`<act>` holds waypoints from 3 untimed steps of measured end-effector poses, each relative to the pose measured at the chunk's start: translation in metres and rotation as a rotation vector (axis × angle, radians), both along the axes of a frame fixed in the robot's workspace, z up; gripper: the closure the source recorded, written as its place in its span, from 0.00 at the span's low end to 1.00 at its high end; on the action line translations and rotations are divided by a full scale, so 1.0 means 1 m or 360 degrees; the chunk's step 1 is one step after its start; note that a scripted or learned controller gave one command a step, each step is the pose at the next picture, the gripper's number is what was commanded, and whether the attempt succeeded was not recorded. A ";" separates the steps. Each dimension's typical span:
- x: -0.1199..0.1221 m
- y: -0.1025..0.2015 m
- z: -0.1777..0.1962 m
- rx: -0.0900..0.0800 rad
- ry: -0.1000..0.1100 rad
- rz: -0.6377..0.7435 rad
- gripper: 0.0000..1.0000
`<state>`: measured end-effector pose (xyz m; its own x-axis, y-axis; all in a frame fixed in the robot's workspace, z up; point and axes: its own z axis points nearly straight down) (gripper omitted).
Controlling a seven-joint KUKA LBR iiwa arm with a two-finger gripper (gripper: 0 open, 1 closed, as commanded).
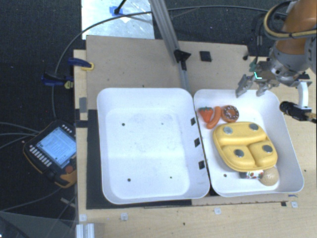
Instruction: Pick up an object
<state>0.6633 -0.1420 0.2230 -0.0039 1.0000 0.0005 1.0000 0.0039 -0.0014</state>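
Note:
My gripper hangs over the back rim of the right bin, fingers spread open with nothing between them. Inside that bin lie an orange carrot-like toy and a brown ring-shaped donut toy near the back left. A large yellow moulded tray with grey studs fills the bin's middle. A tan ball-like object and a small red-and-white item peek out at the tray's front edge. The gripper is above and to the right of the donut, apart from all objects.
The left bin sits beside the right one. A slanted metal pole crosses the back of the bench. A handheld pendant lies off the bench at the left. Cables run over the dark floor.

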 end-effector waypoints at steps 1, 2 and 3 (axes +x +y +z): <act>0.001 0.000 0.002 -0.0001 -0.0006 0.0001 0.00; -0.004 0.000 -0.041 -0.0002 -0.0001 -0.0003 0.00; -0.014 -0.001 -0.097 -0.0001 0.0002 -0.0004 0.00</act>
<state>0.6496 -0.1431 0.1255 -0.0013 1.0000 -0.0002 1.0000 0.0013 -0.0026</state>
